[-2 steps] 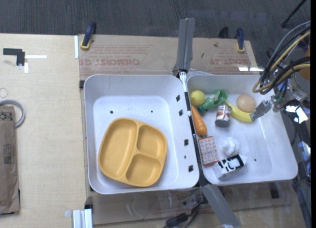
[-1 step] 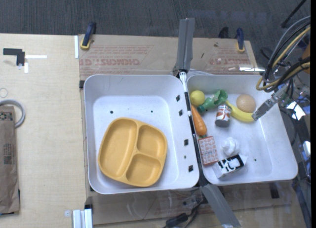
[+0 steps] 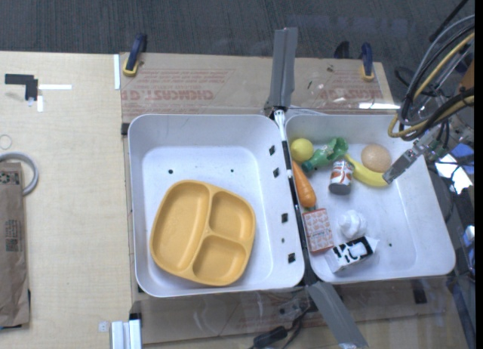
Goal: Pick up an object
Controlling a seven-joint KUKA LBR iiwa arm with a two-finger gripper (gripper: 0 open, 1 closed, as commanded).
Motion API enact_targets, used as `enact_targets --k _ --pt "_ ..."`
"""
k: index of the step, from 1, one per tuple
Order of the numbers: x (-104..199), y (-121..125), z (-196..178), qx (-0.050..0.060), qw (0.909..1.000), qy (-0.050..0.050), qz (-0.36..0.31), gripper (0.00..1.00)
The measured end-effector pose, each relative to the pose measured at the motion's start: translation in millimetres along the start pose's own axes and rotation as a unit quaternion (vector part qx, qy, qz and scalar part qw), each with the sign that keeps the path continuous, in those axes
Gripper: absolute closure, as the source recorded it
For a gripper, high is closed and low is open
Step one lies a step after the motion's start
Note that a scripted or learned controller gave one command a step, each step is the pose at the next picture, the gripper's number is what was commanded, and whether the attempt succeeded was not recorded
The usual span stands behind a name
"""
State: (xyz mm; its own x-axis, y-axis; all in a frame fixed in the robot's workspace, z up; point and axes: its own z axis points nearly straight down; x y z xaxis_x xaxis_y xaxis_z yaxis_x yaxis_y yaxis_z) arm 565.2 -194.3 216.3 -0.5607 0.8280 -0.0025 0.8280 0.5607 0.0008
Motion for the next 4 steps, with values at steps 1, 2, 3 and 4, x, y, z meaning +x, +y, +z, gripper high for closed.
enact_targets --k 1,2,3,4 --pt "-37.9 5.6 30.8 0.000 0.9958 0.000 -0.091 0.00" --pt "-27.3 -11.8 33.3 0.000 0.9992 0.000 -0.039 0.00" --pt "-43.1 15.0 123.9 0.000 0.9887 -0.001 -0.150 0.00" --pt "-20.2 -17.6 124.2 0.000 0.9973 0.000 -0.074 0.00"
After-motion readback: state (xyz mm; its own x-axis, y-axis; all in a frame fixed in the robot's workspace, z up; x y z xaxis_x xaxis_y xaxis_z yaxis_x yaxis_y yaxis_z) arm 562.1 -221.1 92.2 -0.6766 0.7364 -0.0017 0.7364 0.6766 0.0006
